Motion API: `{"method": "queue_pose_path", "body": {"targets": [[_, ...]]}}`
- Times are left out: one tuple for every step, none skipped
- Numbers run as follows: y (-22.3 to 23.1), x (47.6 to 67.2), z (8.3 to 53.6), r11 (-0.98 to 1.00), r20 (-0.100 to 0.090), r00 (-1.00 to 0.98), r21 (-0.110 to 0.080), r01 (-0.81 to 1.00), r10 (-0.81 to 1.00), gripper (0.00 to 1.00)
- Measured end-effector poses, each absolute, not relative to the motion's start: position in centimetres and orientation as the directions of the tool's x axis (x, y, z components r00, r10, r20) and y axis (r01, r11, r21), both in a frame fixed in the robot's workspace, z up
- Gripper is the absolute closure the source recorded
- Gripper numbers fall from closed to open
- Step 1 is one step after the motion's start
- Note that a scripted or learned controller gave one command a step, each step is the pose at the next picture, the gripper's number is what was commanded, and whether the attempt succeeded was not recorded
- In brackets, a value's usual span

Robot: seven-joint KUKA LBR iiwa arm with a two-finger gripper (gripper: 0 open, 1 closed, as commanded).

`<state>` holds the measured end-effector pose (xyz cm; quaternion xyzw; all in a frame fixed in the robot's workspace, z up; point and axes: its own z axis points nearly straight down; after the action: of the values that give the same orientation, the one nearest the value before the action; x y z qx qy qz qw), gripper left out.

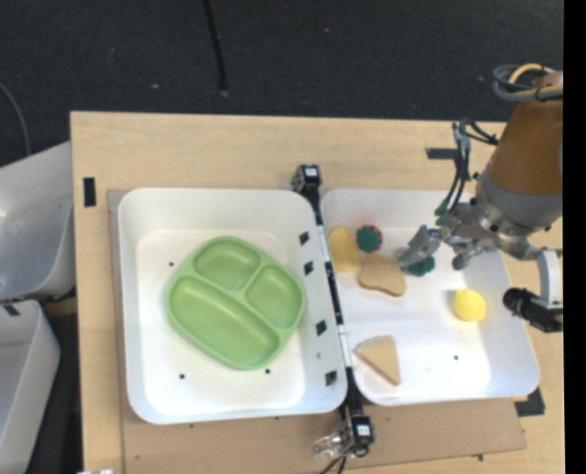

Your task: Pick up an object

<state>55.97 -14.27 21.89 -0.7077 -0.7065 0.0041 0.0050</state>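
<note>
Light fell evenly from overhead, and the two white bins [134, 294] shone almost washed out against the dim, dark floor across the top of the frame. Shadows were faint and short beneath the green tray [235, 302]. The whole picture was soft and grainy, with fine detail smeared.

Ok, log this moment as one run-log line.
gripper: over right bin, grasp unconfirmed | nearest: tan slice, green item | yellow ball: untouched | left bin: green plate

Two bins [134, 363], one plate [235, 302], five toys [381, 276]
</note>
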Motion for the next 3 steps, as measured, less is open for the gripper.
{"method": "queue_pose_path", "body": {"targets": [[-14.2, 56.3, 22.6, 0.001, -0.001, -0.001, 0.001, 1.0, 1.0, 0.0], [-15.2, 56.3, 18.0, -0.001, -0.002, 0.001, -0.003, 1.0, 1.0, 0.0], [-15.2, 55.5, 12.2, -0.001, -0.001, 0.001, -0.004, 1.0, 1.0, 0.0]]}}
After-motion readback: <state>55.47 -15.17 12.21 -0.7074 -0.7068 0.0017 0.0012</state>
